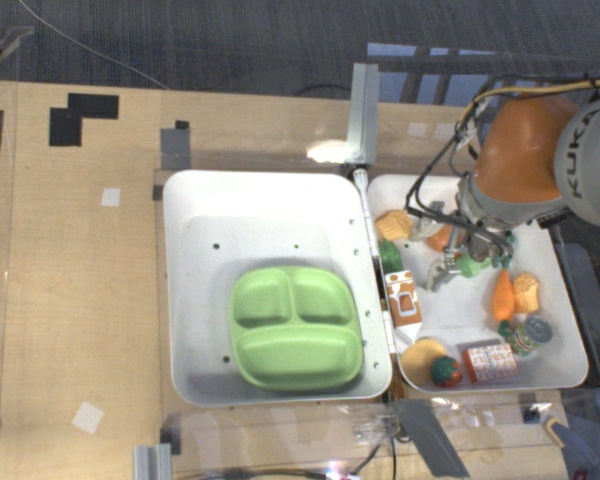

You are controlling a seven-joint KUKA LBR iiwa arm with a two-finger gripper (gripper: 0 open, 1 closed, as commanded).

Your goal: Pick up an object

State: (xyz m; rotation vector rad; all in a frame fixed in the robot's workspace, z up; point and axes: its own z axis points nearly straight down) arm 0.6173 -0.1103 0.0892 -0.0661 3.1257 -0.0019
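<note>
My gripper (467, 258) hangs low over the middle of the right bin (570, 358), below the arm's orange band (520, 148). A small green object (472, 265) lies right at the gripper; whether it is held is unclear. Around it in the bin are an orange carrot (502, 296), a yellow pastry piece (526, 289), a small can (529, 333), a red box (489, 361), a yellow fruit (423, 350) with a green and red ball (444, 371) against it, an orange and white carton (404, 299) and a tan food piece (393, 226).
The left bin (210, 228) holds a green divided plate (295, 328) in its near half. A dark green item (390, 259) lies against the wall between the two bins. Black cables (430, 178) loop off the arm over the right bin's far side.
</note>
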